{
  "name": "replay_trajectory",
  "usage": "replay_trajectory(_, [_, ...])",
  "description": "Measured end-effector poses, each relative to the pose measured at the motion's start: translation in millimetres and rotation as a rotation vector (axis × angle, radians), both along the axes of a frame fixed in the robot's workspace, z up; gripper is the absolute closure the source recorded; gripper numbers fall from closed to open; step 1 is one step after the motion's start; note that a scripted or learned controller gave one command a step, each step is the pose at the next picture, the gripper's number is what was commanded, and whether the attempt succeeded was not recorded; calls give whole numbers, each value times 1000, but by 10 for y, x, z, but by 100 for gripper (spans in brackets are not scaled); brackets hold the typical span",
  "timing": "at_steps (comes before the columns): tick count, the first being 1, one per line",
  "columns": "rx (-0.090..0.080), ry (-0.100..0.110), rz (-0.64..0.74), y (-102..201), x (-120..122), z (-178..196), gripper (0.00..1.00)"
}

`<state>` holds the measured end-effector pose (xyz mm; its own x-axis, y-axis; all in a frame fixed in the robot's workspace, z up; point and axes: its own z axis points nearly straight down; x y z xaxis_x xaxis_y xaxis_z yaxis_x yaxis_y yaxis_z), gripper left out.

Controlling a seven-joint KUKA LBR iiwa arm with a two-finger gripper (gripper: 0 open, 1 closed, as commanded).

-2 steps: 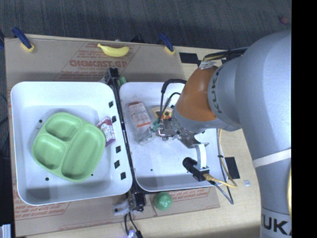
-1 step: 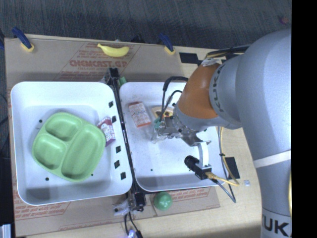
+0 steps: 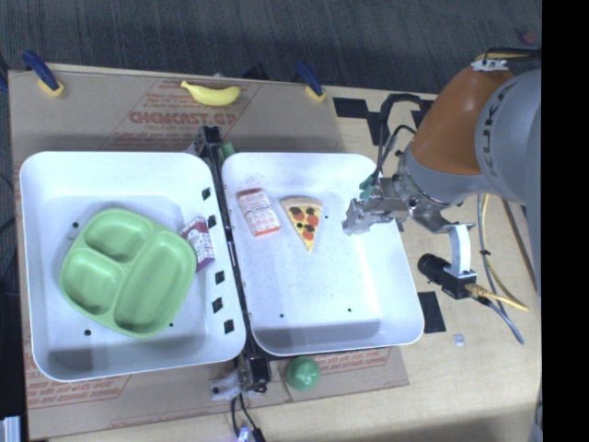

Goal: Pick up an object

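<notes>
A pale wooden desk (image 3: 479, 376) fills the lower part of the scene, and a sheet of brown cardboard (image 3: 138, 118) with red print lies flat on it. Blue clamps (image 3: 43, 72) pin the cardboard's far edge at the left corner and further right. Black tape patches (image 3: 354, 109) mark the desk top. Beyond the desk lies dark grey carpet (image 3: 230, 12). The light is even.
</notes>
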<state>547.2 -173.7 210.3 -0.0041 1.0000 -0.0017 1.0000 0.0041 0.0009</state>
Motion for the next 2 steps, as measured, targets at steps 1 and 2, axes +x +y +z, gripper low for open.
replay_trajectory(1, [1,1,0,4,-1,-3,0])
replay_trajectory(2, [2,4,2,-31,148,-1189,0])
